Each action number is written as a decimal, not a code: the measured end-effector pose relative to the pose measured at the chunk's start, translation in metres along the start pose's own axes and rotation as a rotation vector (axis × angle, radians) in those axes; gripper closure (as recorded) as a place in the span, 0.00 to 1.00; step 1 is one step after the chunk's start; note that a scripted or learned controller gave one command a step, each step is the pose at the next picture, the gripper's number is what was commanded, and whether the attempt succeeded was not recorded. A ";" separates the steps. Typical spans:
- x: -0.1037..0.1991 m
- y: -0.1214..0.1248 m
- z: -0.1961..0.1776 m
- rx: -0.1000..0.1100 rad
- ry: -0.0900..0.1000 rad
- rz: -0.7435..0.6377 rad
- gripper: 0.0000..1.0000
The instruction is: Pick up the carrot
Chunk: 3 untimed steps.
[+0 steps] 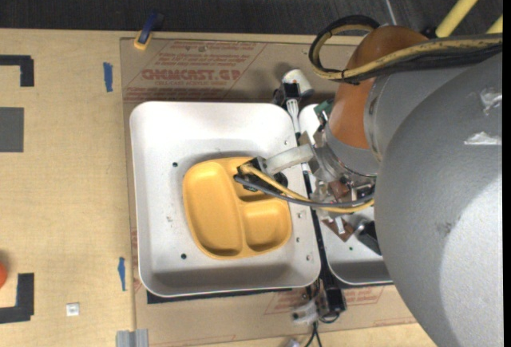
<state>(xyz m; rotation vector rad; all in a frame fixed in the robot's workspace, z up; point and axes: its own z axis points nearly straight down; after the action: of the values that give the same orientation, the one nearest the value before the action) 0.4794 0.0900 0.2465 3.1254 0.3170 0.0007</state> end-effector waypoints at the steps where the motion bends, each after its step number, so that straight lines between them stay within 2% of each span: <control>1: 0.004 -0.022 0.037 0.001 -0.003 -0.010 1.00; 2: 0.013 -0.064 0.016 0.000 0.000 -0.002 1.00; 3: 0.006 -0.027 -0.020 0.000 0.000 -0.066 1.00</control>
<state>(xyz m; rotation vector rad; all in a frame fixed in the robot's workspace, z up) 0.4795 0.1178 0.2666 3.1137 0.4195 0.0000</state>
